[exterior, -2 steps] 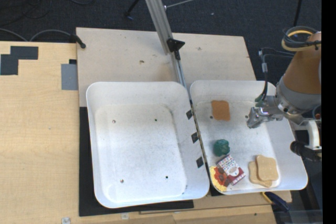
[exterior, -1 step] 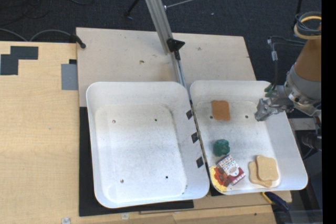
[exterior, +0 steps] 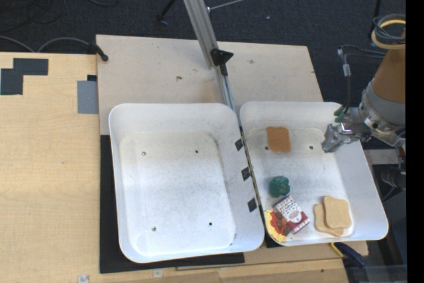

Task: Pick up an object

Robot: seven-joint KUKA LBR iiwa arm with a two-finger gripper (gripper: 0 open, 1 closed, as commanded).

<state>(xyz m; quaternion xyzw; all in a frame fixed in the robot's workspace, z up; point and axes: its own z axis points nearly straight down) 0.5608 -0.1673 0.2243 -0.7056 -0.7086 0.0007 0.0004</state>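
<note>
Nothing sits between the claw (exterior: 333,140) over the right bin (exterior: 311,117).

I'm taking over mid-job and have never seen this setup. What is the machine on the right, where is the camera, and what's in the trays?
One camera looks down at a slant on a bench with two white trays. The grey and orange machine at the right is a robot arm; its end effector hangs over the right tray, and nothing shows between its fingers. In that tray lie a brown block, a green lump, a red and white packet and a tan, bread-like piece. The left tray sits beside it.
</note>
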